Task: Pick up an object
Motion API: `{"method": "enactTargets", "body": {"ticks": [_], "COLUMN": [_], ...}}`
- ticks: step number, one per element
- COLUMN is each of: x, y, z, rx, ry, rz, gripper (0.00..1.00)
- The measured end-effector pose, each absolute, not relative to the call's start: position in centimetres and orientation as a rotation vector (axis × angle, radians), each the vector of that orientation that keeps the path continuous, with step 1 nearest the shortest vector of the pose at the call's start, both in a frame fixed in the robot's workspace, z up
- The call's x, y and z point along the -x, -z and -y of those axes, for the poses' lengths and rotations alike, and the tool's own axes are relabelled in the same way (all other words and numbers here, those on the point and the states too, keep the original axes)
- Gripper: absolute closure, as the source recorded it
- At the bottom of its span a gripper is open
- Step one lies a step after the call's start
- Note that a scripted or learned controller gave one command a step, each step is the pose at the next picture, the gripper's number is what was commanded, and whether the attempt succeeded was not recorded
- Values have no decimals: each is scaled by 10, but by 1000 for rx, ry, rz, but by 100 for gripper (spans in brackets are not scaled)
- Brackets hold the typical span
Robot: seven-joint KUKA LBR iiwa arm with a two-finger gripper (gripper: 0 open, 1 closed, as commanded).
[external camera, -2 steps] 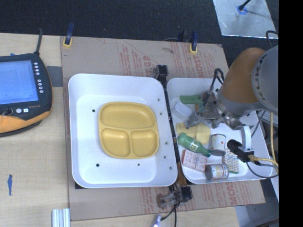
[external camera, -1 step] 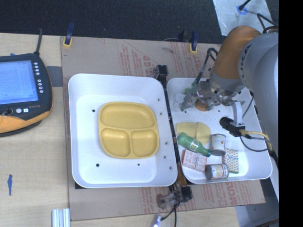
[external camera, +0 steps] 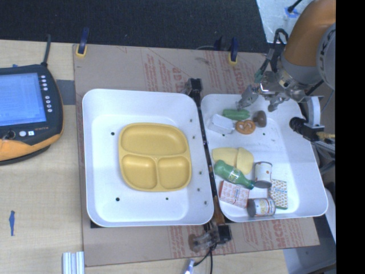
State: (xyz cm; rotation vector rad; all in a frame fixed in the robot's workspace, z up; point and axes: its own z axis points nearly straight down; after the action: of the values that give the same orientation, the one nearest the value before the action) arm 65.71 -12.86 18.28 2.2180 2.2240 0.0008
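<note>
I see a yellow divided tray [external camera: 154,155] in the white left bin [external camera: 97,204]; below my jaws, a green bottle [external camera: 232,174], brown pretzel [external camera: 246,127], red-and-white carton [external camera: 234,194].

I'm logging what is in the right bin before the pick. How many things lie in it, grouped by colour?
Green: 2, a pickle and a bottle
Yellow: 1, a cheese wedge
Brown: 2, a pretzel and a small dark lump
White: 1, a flat packet
Cans: 2, one and another
Printed boxes: 2, one and another
Total: 10
</note>
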Motion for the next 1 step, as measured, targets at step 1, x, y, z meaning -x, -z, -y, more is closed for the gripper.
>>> {"method": "enactTargets", "body": {"ticks": [1], "x": [-557], "y": [-91], "z": [101], "rx": [-2219], "ry": [7], "rz": [-2231], "gripper": [0]}}
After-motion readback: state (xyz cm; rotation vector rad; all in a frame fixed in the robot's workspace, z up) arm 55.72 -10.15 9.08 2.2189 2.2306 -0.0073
